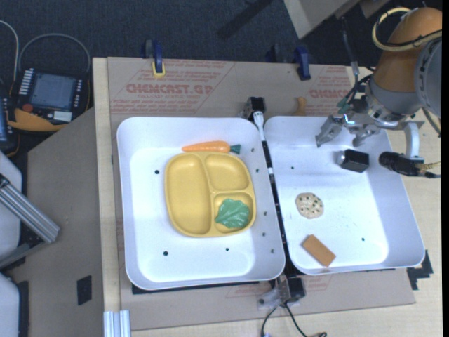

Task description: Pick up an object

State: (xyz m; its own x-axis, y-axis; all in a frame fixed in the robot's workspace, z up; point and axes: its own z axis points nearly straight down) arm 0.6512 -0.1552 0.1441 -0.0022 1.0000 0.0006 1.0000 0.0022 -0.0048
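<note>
While the gripper [342, 133] hangs spread over the right bin [393, 209], nothing sits between its fingers.
Cookie [309, 205] lies below-left of it.

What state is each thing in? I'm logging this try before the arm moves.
gripper: open, above the right bin, holding nothing
carrot: lying behind the tray
yellow tray: flat in left bin
green leaf: in tray compartment
cookie: flat
brown block: flat
</note>
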